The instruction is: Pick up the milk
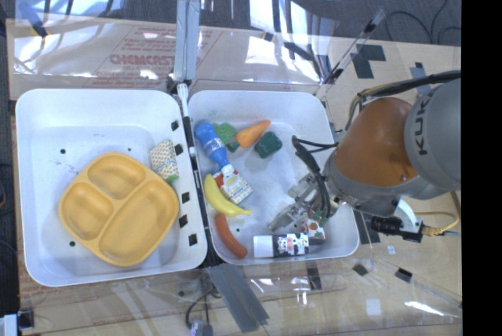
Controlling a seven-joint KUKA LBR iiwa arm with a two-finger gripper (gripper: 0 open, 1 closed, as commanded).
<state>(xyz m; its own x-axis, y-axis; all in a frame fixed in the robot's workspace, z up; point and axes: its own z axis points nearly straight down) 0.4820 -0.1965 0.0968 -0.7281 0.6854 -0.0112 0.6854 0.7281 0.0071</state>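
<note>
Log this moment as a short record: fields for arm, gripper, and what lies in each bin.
arm: grey arm with orange band, reaching in from the right
gripper, low over the right white bin, near the black-and-white milk bottle
right bin: blue bottle, yellow banana, orange carrot, red sausage
left white bin: yellow divided plate, small patterned carton

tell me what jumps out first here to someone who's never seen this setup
The yellow divided plate in the left bin stands out first. Next, the grey and orange arm reaches into the right bin, its tool low above the milk lying by the near wall.
</note>
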